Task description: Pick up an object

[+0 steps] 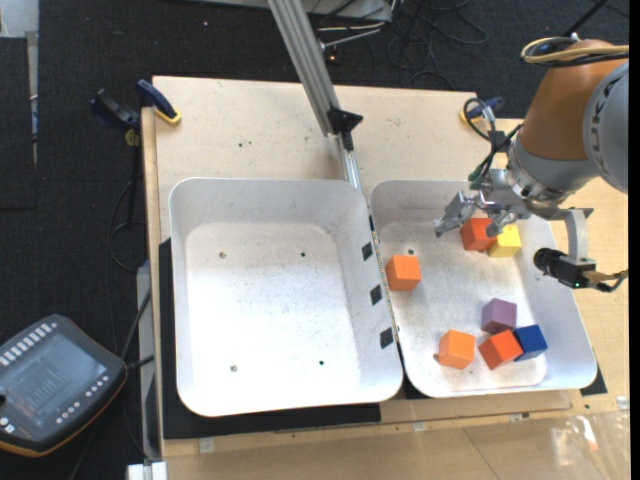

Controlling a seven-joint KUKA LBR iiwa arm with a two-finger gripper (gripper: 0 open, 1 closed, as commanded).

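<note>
Red-orange block (476,233) sits in the right bin (570,368), upper part, touching a yellow block (507,240) on its right. Gripper (478,218) is right over it; can't tell if fingers are spread or pinching, prob. not yet a firm hold.

Risk: yellow block crowds the grasp, so a finger may land on it and shove both, or block slips out on lift.

Others w/ room: orange cube (403,271) mid-bin; orange (457,349), red (500,349), blue (530,340), purple (498,315) clustered near front. Left bin (190,208) beside.
</note>
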